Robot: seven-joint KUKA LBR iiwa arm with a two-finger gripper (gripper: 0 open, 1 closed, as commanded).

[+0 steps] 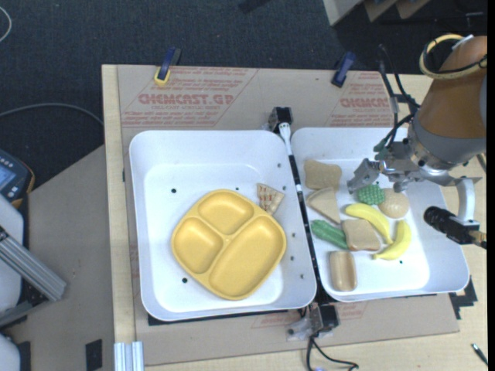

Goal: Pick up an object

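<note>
Jaws of the gripper (370, 181): state cannot be told from this angle. Green textured object (372, 195) lies directly below them in the right bin (445, 273), touching the banana (380, 226), whose long axis runs diagonally towards the bin's front right.

— What lies in the right bin (445, 273)?
— I note a yellow banana (384, 228) lying curved, a green pickle (329, 233) beside toast slices (361, 234), and a knobbly green piece (372, 195).

Blue clamps (343, 68) at board's (232, 91) far edge; dark carpet (116, 14).
</note>
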